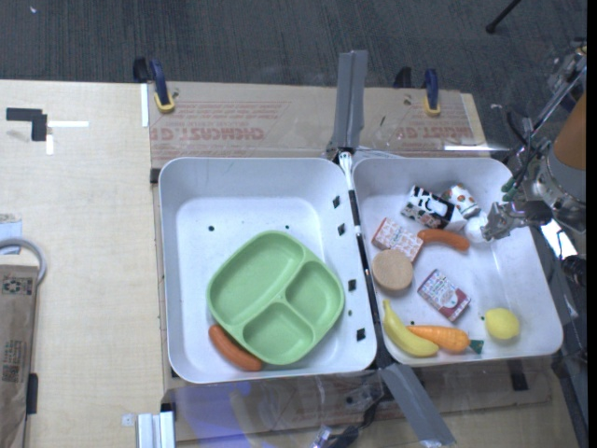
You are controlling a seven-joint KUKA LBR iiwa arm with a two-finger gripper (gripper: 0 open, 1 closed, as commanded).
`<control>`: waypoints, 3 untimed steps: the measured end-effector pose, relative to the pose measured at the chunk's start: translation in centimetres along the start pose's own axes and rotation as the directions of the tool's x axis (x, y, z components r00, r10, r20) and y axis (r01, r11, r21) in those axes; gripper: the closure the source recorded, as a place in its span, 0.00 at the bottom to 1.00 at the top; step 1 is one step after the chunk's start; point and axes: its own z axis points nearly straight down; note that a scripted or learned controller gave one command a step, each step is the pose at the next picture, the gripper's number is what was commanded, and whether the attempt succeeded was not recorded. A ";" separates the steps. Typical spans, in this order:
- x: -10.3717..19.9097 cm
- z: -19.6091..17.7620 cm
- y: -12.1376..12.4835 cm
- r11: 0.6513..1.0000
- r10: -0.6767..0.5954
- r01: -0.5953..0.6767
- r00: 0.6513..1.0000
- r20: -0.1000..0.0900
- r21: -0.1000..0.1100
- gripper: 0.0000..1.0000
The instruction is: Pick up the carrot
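- Near the front wall of the right bin [550, 329] lies the carrot [440, 337], orange with a small green tip pointing right, lying nearly flat across the floor.
- Touching the carrot's left end is a yellow banana [406, 335], curved along the bin's front left corner.
- Just behind the carrot sits a small red carton [443, 295], tilted; to the right, apart from it, rests a yellow lemon [502, 324].
- Further back in the same bin are a round tan disc [393, 271], a red-and-white packet [397, 239], an orange sausage [444, 240], a black-and-white cow toy [429, 207] and a small white-and-red toy [461, 197].
- Above the bin's right rear part hangs the gripper [494, 224], well apart from the carrot; whether its fingers are spread or closed cannot be told, and nothing is visible between them.
- Beside it, the left bin [182, 203] holds a green divided plate [276, 297] with three compartments, and a second orange sausage [233, 348] lies partly tucked under the plate's front left edge.
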 end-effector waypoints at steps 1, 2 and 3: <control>-1.6 -19.1 -0.2 0.998 0.063 -0.063 0.998 0.000 0.001 1.00; -2.6 -20.5 -5.5 0.986 -0.168 0.168 0.986 -0.001 0.001 1.00; -2.8 -21.8 -8.1 0.924 -0.382 0.382 0.924 0.000 0.000 1.00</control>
